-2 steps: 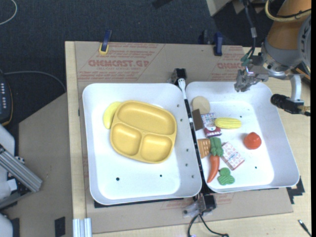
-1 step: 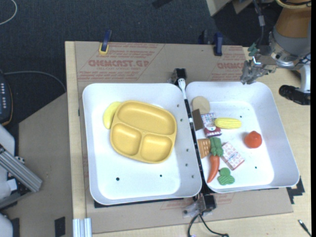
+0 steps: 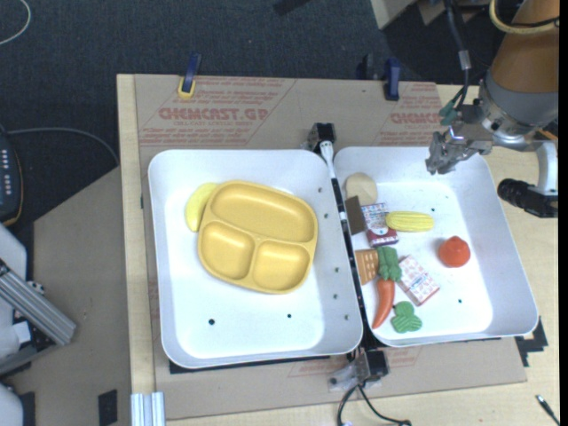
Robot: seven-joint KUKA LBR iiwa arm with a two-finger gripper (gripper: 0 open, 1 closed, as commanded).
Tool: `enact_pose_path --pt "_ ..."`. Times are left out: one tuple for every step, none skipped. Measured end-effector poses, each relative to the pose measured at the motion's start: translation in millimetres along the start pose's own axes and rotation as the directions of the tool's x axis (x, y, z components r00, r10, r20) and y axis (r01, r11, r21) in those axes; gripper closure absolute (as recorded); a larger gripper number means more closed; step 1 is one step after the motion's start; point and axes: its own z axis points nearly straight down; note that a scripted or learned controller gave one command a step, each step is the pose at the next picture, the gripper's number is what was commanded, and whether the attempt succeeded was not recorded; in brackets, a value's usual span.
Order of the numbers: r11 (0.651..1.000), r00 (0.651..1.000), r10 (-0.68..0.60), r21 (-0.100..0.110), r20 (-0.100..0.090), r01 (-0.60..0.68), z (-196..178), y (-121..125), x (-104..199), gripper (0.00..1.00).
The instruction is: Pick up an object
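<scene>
Stage: nothing lifted yet | pincer [image 3: 441,162] hovers over right bin [image 3: 497,238] far edge, cannot tell its state | toys lie below: tomato [image 3: 454,251], corn [image 3: 410,222], carrot [image 3: 384,293] | left: descend, grasp, lift

Grey arm [image 3: 524,105], orange band, dark metal end effector [image 3: 441,160], black cable.

The yellow tray [image 3: 256,235] hides most of a banana [image 3: 197,206].

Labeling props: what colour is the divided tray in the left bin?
Yellow; the tray shows best in the camera view.
</scene>
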Motion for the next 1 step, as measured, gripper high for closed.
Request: enact_pose_path --pt "1.000 1.000 0.001 0.004 -0.001 -0.001 14.6 -45.9 25.4 1.00"
